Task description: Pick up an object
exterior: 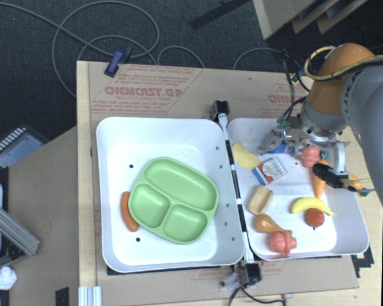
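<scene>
Because the toy foods lay crowded in the right white bin [358,240], the grey arm's gripper [311,147] hung low beside a pink round toy [310,155]; whether it gripped anything could not be told.

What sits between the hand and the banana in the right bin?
The hand hovers at the right bin's far end. The banana lies nearer the camera, with an orange carrot between them. The way down onto the banana looks clear.
</scene>
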Controlling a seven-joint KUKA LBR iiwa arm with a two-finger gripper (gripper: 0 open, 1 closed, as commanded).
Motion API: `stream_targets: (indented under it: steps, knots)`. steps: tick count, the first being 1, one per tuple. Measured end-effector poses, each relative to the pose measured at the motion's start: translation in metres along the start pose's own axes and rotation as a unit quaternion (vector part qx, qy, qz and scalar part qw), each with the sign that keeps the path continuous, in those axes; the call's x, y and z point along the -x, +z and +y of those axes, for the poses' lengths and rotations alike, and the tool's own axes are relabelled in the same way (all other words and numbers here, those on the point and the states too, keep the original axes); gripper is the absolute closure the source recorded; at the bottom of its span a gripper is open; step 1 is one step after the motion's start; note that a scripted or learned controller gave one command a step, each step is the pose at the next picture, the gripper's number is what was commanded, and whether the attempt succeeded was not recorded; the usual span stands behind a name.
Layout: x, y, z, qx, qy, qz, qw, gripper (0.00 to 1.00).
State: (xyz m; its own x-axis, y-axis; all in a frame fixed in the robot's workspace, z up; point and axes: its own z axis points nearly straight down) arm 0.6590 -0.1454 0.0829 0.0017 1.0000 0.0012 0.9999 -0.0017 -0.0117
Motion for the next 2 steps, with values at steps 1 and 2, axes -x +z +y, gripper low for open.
stream_targets:
  steps: [1,2]
  knots:
    - [-0.0039,-0.0004,0.0051,0.001,0.000,-0.001,1.0000,0.00]
    - [-0.0037,-0.0101,0.0046,0.000,0.001,-0.001,1.0000,1.00]
